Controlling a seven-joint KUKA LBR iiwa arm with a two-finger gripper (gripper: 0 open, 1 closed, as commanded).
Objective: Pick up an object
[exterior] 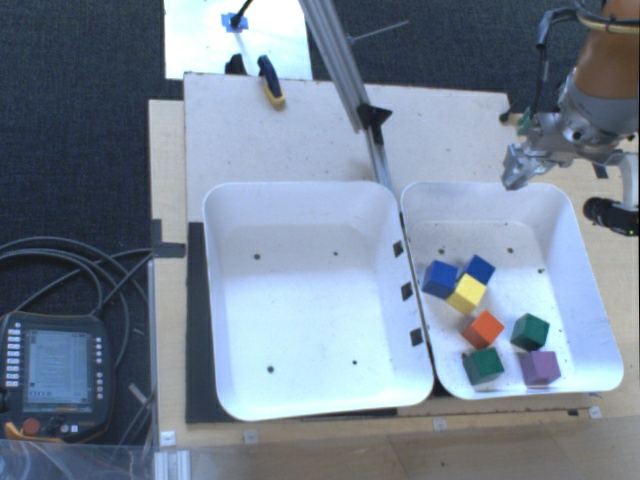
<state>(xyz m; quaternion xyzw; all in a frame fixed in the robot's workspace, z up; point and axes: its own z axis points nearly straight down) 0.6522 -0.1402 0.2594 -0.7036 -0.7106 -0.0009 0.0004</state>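
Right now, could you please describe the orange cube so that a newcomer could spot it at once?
Look in the right-hand white bin, at the cluster of cubes in its lower half. The orange cube sits near the cluster's middle, just below the yellow cube and above a green cube. It is the only orange one there.

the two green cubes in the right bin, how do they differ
The green cube near the bin's front edge looks a lighter, brighter green; the green cube further right is darker, nearer teal. The front one lies beside the orange cube, the right one just above the purple cube. Both sit in the right bin, look alike in size, and lie apart from the gripper.
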